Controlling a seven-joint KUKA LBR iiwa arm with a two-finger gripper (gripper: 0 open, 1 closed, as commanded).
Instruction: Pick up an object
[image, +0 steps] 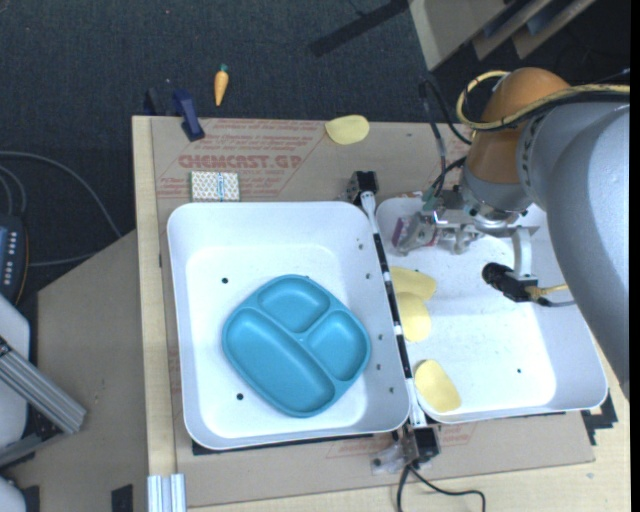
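Camera view: the grey arm's claw (432, 232) hangs low over the far end of the right bin (520, 385). Whether it is open, shut or holding anything cannot be told from here. The likeliest target, a pale yellow piece (412, 284), lies just below and slightly left of the claw, close against the bin's left wall. Two similar pieces lie further down that wall. A blue divided plate (295, 345) sits well left. The wall may crowd a grasp.

There are two white bins (200, 250), one blue divided plate (295, 343), four pale yellow flat pieces (437, 385), one small orange carrot (221, 85), one blue clip (186, 115) and one patterned packet (215, 185).
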